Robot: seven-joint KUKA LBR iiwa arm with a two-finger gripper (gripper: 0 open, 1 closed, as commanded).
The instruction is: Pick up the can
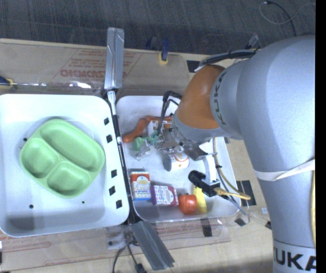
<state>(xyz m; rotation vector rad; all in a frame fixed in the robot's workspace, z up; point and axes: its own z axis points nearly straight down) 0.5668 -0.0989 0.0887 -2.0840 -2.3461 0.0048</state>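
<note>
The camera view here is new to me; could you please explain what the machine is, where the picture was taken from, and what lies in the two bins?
The big grey machine with the orange band is a robot arm, reaching in from the right. The picture comes from one fixed camera above the bench, looking down at a slant.

Two shallow white bins sit side by side. The left bin holds a green divided plate. The right bin holds several small things: an orange carrot-like toy, a small carton, a printed packet, a red round fruit and what looks like a small white and red can.

The gripper hangs low over the right bin, close beside the can. The picture does not show whether it holds anything.
</note>
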